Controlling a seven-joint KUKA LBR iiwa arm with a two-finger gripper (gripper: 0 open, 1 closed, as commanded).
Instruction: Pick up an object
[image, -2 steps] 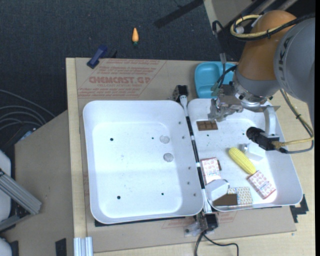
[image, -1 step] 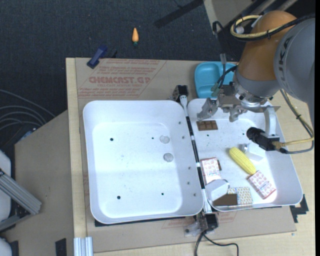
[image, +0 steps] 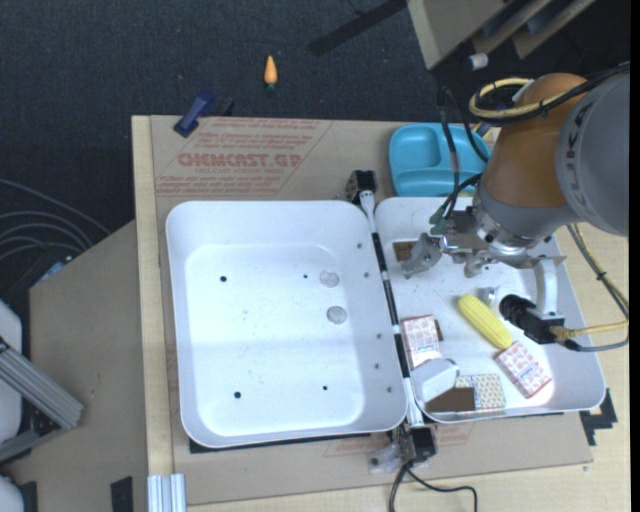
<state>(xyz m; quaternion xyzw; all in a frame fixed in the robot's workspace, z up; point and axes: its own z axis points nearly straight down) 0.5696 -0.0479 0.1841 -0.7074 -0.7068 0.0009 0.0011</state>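
Nearest me, a cup (image: 437, 383) lies at the right bin's (image: 580, 390) front, and I see the corn (image: 484, 320) just front-right of my gripper (image: 440, 250), whose grip I cannot tell.

Red print runs along the far edge of the brown board (image: 250, 150) under the two bins, tilted slightly. Its large line reads "CHEMCAST GP"; the smaller lines above and below it are too fine to read. The small packets carry no legible writing.
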